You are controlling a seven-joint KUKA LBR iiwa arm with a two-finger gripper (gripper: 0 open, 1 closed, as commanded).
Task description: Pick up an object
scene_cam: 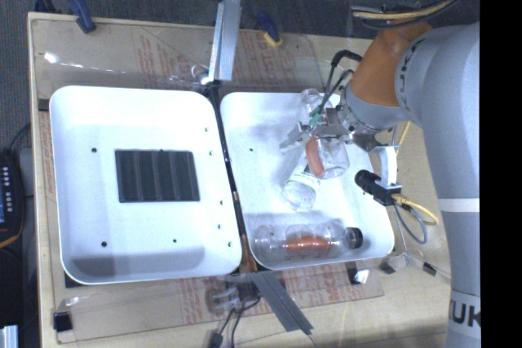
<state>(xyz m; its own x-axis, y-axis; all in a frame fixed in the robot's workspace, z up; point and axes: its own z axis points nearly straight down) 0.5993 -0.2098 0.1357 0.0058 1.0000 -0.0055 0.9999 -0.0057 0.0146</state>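
Observation:
A clear plastic bottle [305, 179] with an orange label lies tilted in the right bin [257, 167], its upper end directly under my gripper [315, 133]. The gripper hangs over the bin's upper right part and partly hides the top of that bottle. A second clear bottle [303, 240] with an orange label and a black cap lies on its side along the bin's near wall. A crumpled clear plastic item [311, 102] sits near the far wall, just behind the gripper.
The left bin [81, 134] holds a dark ribbed rectangular pad [157, 175]. A metal bar [223, 41] stands at the far end of the divider between the bins. Cables and a black fitting [375, 185] hang off the arm over the right bin's right rim.

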